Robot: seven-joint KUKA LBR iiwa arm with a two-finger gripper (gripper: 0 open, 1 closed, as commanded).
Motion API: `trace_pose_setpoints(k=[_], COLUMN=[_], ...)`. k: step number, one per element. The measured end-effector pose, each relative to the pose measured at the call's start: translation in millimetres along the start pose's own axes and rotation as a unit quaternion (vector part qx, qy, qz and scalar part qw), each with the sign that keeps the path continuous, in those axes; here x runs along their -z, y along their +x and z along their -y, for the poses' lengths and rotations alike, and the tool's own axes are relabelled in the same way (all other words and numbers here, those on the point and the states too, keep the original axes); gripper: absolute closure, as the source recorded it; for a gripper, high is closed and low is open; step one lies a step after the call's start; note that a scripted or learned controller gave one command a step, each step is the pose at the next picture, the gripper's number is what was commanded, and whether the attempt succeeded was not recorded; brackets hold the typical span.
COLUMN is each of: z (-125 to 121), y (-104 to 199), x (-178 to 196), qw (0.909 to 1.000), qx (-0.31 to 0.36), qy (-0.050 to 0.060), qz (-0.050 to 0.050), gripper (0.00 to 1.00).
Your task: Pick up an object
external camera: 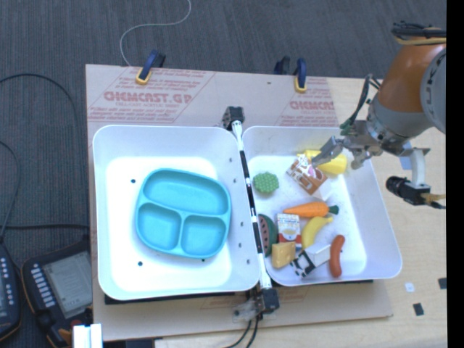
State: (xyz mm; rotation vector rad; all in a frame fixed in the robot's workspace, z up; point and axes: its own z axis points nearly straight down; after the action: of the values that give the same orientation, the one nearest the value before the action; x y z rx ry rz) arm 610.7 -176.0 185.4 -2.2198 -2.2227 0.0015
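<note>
1. We see the arm (pixel 413 78) reaching in from the right, its orange band above the wrist, with the gripper (pixel 341 149) hanging over the upper part of the right bin (pixel 388 227).
2. The gripper's two fingers are spread apart, one toward the left and one toward the right, and nothing sits between them; we read the jaws as released.
3. Just below the gripper lies a yellow lemon-like toy (pixel 330 164), and beside it a small brown snack box (pixel 305 175). We cannot tell whether a fingertip touches the yellow toy.
4. Lower in the same bin we find a green round toy (pixel 265 183) near the divider, an orange carrot (pixel 308 210), a banana (pixel 316 230), a red sausage (pixel 336 256), a watermelon slice (pixel 267 233), a small white carton (pixel 288 227), a cheese wedge (pixel 283 253) and a black-and-white piece (pixel 304 263).
5. The left bin (pixel 109 194) holds a blue divided plate (pixel 183 212) with three compartments.
6. Both bins rest on a cardboard sheet (pixel 152 96) held by blue-and-yellow clamps (pixel 148 65).
</note>
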Motion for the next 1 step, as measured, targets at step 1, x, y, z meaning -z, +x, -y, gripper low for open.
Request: trace_pose_setpoints(k=[1], z=[-9.4], y=[15.3], x=[-97.3], qw=[1.0], qx=[0.0], qy=[-0.002], qz=[0.001], gripper=[0.0])
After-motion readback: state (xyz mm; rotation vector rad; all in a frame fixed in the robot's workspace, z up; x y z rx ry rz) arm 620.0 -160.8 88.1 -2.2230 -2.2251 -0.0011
